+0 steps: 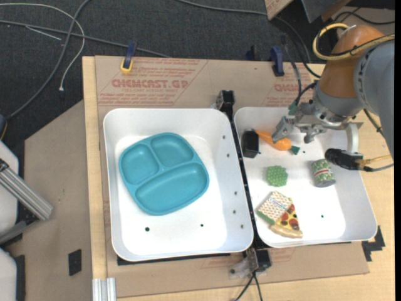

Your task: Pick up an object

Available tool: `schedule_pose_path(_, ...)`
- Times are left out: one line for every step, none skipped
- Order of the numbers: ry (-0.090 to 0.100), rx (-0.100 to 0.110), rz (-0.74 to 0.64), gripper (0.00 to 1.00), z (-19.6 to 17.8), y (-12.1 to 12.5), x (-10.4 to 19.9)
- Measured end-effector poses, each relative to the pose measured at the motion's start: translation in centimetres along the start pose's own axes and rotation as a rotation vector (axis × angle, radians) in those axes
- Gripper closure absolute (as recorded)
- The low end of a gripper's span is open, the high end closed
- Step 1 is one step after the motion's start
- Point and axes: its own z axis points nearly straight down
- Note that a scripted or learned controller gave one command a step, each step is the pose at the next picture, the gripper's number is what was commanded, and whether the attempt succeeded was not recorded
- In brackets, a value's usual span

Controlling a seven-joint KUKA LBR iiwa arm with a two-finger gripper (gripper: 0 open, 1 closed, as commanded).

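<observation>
Hand (pixel 292 132) hangs low in the right bin (pixel 351 221), fingers spread wide astride the toy carrot (pixel 280 141), set up to close on it. Nothing gripped yet; carrot lies on the bin floor.

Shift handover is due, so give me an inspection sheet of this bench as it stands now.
Surface: cardboard-covered bench bearing left bin and right bin, side by side.
Job's things: in the right bin, orange carrot, black block, green ball, green can and pizza slice, all apart except the carrot, which lies by the gripper.
Clutter: blue divided plate in the left bin.
Gripper: gripper low over the carrot; grasp cannot be told.
Cables: white cables on the dark floor; a yellow loop at the arm.
Surroundings: blue clamps on the bench's far edge.
</observation>
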Motion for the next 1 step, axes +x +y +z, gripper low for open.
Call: schedule_pose_path(-0.001,-0.007,-0.001,1.0,-1.53,0.2,-0.01)
